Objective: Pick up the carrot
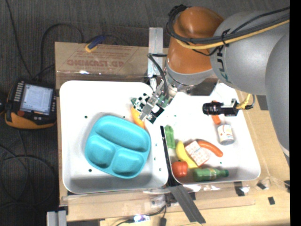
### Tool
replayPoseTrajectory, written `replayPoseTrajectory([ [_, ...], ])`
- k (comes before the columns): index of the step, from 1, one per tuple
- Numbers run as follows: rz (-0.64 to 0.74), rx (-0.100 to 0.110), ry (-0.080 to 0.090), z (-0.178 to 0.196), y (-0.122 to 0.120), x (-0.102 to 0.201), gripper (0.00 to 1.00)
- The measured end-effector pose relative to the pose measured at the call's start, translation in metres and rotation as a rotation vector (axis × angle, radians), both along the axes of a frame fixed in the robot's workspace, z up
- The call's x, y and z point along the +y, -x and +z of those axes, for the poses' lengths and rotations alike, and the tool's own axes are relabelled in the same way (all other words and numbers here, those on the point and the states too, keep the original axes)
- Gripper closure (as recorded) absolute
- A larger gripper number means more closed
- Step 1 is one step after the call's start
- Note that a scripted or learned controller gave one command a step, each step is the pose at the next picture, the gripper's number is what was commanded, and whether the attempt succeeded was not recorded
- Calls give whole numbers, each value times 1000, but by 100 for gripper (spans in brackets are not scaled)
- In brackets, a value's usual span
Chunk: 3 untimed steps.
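Arm (244, 46) is coming in from the right, big grey link filling the upper-right corner, orange band (193, 32) sitting directly above the wrist, wrist pitching down and left toward the seam between the two bins. Left bin (75, 173) is lying below-left of the gripper, right bin (251, 164) below-right. Teal divided tray (117, 146) is sitting in the left bin, just below-left of the gripper, tilted. Gripper (150, 108) is hovering over the left bin's upper-right corner, close to the divider; can't tell from this angle whether the fingers are apart or together, and nothing is visibly sitting between them. An orange piece (137, 117) is poking out just left of and under the gripper, touching the tray's upper-right rim; can't tell what it is. Carrot (210, 147) is lying in the right bin, well apart from the gripper, down and to the right, resting against a white-and-red packet (195, 153). Yellow banana (184, 155) is lying beside that packet. Green bottle (210, 174) is lying on its side below those. Small white bottle (225, 133) is lying right of the gripper, above the carrot. Red tomato (179, 168) is sitting near the divider, lower down.
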<state>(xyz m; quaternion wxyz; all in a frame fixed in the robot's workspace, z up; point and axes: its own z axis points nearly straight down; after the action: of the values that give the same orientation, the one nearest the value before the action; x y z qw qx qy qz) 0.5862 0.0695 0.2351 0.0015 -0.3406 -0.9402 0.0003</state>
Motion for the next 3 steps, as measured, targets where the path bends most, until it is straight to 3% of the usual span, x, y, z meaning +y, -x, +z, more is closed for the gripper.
replayPoseTrajectory([
  [1,-230,-1,4,123,31,85,100],
  [2,-230,-2,4,123,30,85,0],
  [3,-74,-1,4,35,16,11,0],
])
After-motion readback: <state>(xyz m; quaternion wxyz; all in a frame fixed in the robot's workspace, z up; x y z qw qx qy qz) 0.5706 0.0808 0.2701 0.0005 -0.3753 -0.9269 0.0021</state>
